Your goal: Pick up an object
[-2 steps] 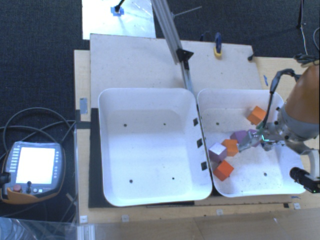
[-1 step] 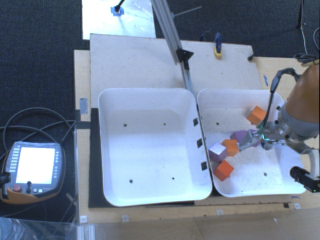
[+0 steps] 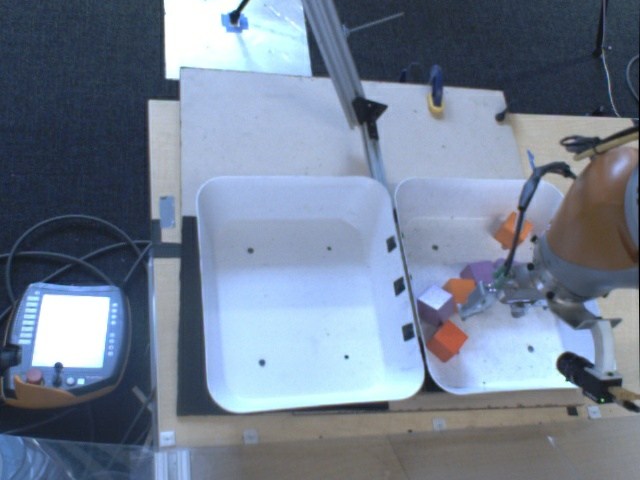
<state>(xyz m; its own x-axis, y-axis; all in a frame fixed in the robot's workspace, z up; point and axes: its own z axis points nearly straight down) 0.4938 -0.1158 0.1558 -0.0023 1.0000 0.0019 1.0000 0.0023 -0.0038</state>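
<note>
Bins sit side by side, so you work from the left bin (image 3: 300,298) across to the right bin (image 3: 440,218), where the blocks (image 3: 448,340) cluster near its left wall. Your gripper (image 3: 478,300) hangs low beside them (I cannot tell its state), apparently lining up a grasp.

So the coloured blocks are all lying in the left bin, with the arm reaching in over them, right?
Not quite: the blocks lie in the right bin, not the left bin. The camera view shows this. The arm does reach in over them.
</note>
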